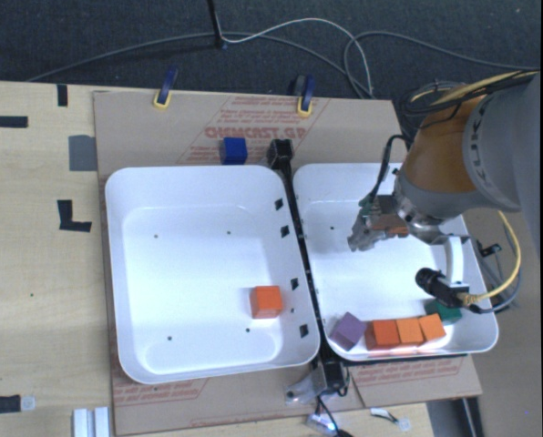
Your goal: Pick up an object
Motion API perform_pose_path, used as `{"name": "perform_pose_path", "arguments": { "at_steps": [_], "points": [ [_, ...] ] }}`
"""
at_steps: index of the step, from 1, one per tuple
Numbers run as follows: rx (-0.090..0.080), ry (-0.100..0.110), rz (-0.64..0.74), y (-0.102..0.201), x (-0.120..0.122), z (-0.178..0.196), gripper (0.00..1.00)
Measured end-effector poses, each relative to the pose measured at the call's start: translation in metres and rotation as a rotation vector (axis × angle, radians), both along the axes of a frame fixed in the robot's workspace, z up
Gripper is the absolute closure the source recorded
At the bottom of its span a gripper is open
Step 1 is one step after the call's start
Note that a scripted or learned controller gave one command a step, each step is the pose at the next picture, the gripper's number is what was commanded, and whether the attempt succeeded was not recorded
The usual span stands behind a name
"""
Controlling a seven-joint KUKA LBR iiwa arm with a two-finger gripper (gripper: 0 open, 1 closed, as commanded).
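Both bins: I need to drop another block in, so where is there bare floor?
Left bin: bare all around the lone orange cube. Right bin: free floor mid-bin under the gripper; crowded along the near wall with the purple block and orange blocks.

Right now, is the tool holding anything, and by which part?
Nothing shows between the fingers of the tool; it hangs over bare floor of the right bin, apart from the blocks.

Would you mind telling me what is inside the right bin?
The right bin holds a purple block, two orange blocks side by side and a green piece, all near its front edge. The arm covers the bin's far right part.
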State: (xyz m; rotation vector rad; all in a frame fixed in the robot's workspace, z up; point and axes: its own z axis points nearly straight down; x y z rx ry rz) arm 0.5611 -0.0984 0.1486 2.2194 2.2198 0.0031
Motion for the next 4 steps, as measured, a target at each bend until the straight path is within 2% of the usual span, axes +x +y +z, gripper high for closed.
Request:
{"name": "perform_pose_path", "arguments": {
  "at_steps": [2,4],
  "points": [
    [0.000,-0.002,0.000,-0.005,0.012,0.122,1.00],
    [0.001,0.004,0.003,0.079,0.040,0.112,1.00]
  ]
}}
